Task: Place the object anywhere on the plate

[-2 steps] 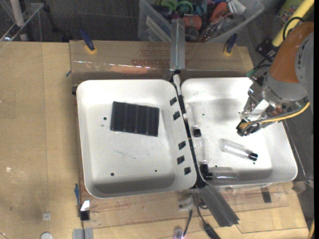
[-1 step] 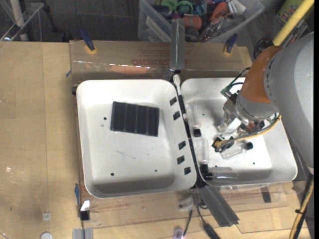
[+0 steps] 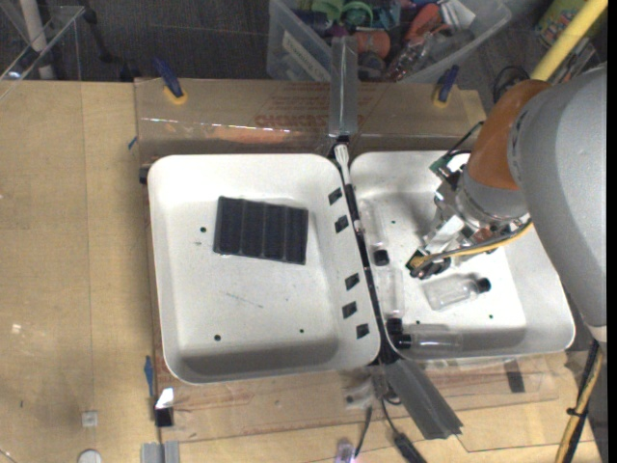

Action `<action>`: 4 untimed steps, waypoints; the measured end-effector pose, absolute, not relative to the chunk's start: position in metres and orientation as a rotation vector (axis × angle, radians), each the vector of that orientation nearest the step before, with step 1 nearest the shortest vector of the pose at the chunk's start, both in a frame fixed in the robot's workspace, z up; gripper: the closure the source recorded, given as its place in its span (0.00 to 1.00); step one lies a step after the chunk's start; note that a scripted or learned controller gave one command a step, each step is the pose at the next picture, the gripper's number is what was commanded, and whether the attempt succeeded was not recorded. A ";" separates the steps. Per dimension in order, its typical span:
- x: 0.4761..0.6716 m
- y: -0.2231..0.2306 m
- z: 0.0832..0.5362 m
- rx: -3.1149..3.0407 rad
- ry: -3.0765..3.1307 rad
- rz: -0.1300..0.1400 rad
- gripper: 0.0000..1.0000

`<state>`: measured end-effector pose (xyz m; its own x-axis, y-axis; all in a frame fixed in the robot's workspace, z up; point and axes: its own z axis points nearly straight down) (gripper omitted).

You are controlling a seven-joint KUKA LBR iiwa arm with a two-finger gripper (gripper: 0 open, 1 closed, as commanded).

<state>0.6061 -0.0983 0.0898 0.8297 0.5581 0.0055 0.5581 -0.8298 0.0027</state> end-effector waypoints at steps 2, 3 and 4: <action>0.638 -0.112 0.090 3.078 0.629 0.009 1.00; 0.640 -0.118 0.090 3.121 0.348 0.015 1.00; 0.651 -0.117 0.090 3.123 0.324 0.008 1.00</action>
